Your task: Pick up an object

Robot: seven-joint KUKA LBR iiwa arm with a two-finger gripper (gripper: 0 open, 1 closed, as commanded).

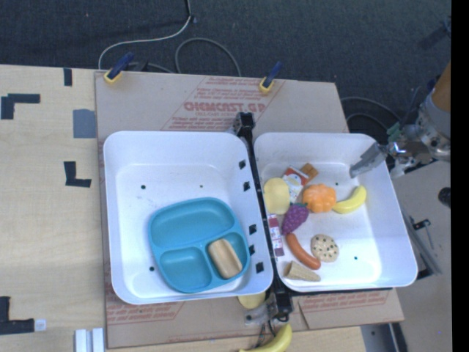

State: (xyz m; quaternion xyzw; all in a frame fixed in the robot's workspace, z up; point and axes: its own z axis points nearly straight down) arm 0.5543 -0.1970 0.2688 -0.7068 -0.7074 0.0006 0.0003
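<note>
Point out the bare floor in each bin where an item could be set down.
Left bin: bare strip behind the blue tray. Right bin: bare floor between cookie and right wall, and along the back wall. Crowded around the orange and grapes.

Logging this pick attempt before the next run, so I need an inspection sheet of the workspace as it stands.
Surface: cardboard sheet on a wooden bench, bearing the left bin and right bin.
Job's things: in the right bin, banana, orange fruit, grapes, cookie, hot dog, yellow round fruit.
Clutter: blue divided plate in the left bin, with a bread roll in its right compartment.
Grippers: gripper over the right bin's far right, above the banana; holding nothing visible.
Cables: white cable on the dark floor beyond.
Surroundings: two clamps on the cardboard's far edge.
</note>
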